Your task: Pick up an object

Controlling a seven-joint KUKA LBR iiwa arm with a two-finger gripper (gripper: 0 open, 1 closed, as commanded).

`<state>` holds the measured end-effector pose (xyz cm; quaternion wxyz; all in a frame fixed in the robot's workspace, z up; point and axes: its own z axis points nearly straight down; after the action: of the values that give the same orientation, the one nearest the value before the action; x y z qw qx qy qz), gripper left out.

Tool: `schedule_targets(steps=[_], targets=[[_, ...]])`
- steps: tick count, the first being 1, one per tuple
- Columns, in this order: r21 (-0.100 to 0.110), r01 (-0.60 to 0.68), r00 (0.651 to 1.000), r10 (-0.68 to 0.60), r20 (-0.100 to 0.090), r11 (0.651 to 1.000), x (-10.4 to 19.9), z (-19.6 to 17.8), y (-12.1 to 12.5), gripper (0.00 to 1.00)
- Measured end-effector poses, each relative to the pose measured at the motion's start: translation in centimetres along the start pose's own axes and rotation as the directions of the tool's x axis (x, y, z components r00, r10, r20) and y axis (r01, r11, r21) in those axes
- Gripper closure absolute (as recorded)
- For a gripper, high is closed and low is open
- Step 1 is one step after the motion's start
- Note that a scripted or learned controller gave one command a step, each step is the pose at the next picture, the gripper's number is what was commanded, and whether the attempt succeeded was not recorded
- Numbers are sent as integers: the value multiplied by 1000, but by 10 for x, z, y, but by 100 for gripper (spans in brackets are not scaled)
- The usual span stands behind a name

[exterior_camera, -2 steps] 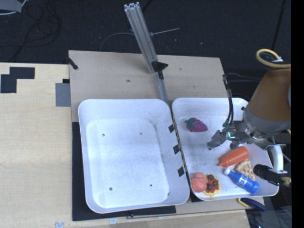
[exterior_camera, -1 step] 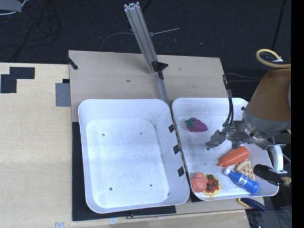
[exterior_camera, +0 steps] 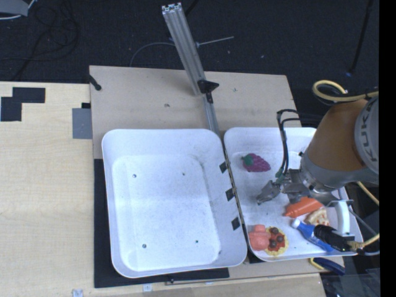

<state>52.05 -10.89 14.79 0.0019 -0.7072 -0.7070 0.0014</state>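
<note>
Gripper: I see my gripper low in the right bin; I cannot tell its state.
Objects: purple toy at 11 o'clock from it, orange piece at 4.
Risk: I judge it sits between items, so closing could catch nothing.

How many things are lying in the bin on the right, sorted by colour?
Purple: 1, a grape-like bunch
Orange: 1, a carrot-like piece
Red and yellow: 1, a toy food cluster
Blue: 1, a tool-like item
Tan: 1, a small piece, partly hidden
Total: 5
</note>
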Motion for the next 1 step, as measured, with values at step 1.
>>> schedule_targets(steps=[1], targets=[[1,1,1000,-1,0,1000,0,53,-1,0]])
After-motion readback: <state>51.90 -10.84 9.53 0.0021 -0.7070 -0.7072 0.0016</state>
